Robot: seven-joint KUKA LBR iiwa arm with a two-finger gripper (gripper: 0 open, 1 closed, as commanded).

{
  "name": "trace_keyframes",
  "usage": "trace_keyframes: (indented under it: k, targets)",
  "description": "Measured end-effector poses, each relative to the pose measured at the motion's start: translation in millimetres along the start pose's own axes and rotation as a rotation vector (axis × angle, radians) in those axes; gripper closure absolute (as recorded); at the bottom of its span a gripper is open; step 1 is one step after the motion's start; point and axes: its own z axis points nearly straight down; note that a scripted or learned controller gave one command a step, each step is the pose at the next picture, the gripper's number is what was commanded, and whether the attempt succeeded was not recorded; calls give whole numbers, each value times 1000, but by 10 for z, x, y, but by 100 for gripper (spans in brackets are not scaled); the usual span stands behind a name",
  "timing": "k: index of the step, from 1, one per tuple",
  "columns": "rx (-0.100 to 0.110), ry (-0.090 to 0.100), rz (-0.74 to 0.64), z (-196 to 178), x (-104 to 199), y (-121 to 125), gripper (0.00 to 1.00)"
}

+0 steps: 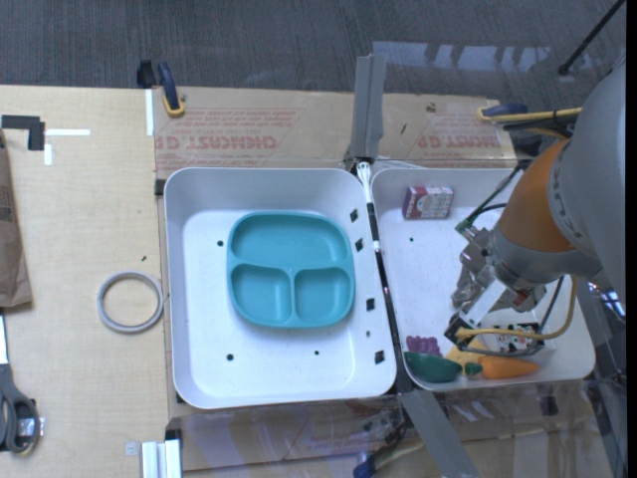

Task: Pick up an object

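The right bin [418, 267] holds a small pink and white box [427, 202] near its far edge. Along its near edge lie a purple bunch [422, 346], a dark green piece [434, 368] and an orange carrot-like piece [506, 367]. My gripper [470, 292] hangs low over the right part of this bin, just above and behind the near-edge pile and well clear of the box. Nothing is visibly held. The arm's body hides the bin's right side.
In the left bin [189, 297] lies a teal divided plate [292, 269]. A grey ring [130, 301] and scissors [18, 416] rest on the wooden bench to the left, outside the bins. A raised divider [376, 267] separates the two bins.
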Motion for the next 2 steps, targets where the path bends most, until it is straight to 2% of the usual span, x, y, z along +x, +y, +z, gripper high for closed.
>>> trace_keyframes:
  k: [1,2]
  targets:
    - [-3,0,-45,-9,-226,841,100]
    - [-1,1,-11,-219,347,167,100]
